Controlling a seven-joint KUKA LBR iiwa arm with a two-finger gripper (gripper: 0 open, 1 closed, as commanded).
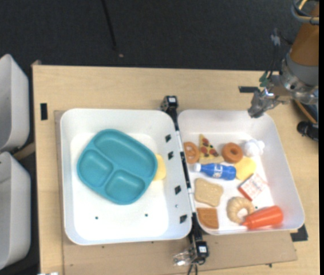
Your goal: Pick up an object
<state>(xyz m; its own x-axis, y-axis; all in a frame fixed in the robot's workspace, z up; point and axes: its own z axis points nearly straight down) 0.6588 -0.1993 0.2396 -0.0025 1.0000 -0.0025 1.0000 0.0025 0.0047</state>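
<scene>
Camera view: we are looking down on a pale wooden bench (122,85) bearing two shallow white bins, with the grey arm's gripper (257,109) hovering over the right white bin's (285,165) far rim.

We are seeing the left white bin (76,211) holding a teal three-compartment plastic plate (116,166), with a yellow piece (160,167) peeking out at its right edge. We are finding the toy foods lying in the right bin: an orange carrot-like toy (263,217) at the near edge, a slice of toast (209,192), a blue bottle (217,171), a croissant (239,208), a red and white packet (252,186), a brown glazed doughnut (232,152). We are not making out whether the claw is spread or closed; nothing is showing between its tips.
</scene>
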